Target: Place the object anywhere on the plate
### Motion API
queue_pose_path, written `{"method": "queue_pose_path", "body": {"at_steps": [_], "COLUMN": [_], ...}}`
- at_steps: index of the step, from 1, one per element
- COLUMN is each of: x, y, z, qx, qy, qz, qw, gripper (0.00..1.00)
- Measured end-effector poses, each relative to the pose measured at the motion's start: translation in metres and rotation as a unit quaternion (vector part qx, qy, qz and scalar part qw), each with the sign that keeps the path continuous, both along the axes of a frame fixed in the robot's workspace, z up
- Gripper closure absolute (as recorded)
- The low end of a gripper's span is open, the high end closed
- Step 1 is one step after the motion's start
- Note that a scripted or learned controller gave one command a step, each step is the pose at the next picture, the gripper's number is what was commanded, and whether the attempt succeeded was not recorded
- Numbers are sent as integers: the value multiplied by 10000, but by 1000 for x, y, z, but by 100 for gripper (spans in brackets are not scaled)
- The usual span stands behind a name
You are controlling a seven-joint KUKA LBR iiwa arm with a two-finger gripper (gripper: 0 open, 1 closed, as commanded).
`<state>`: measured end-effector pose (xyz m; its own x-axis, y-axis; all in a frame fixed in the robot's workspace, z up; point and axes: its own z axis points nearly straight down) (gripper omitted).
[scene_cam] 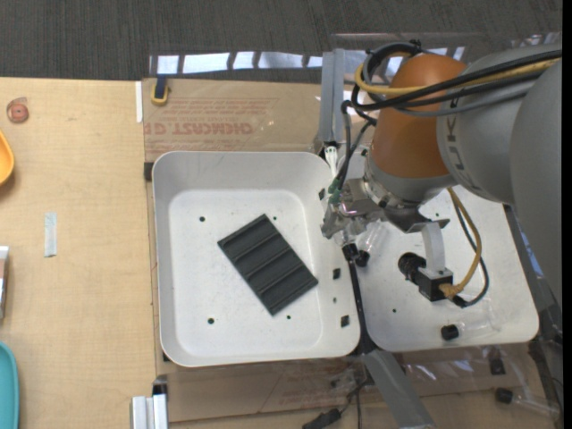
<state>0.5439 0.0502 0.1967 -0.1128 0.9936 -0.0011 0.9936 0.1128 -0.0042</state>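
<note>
Black and ribbed, the flat plate point(268, 264) lies tilted in the left bin point(170, 239). The hand point(353, 231) hangs over the rim between the bins; whether it is clenched or released I cannot tell, and no object shows in it. Judged, the next move needs a carry left over the rim. Cables point(465, 257) trail over the right bin point(500, 311).

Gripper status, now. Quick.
Gripper: cannot be told from this angle; it sits at the divide between the two bins, apart from the dark ridged plate in the left bin.
</note>
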Motion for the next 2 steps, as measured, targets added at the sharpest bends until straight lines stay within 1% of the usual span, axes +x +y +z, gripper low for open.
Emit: {"method": "queue_pose_path", "body": {"at_steps": [1, 2], "x": [106, 115], "y": [66, 106], "z": [25, -27], "qx": [-2, -14], "qy": [-16, -8], "qz": [1542, -1199], "qw": [9880, 9928], "gripper": [100, 100]}}
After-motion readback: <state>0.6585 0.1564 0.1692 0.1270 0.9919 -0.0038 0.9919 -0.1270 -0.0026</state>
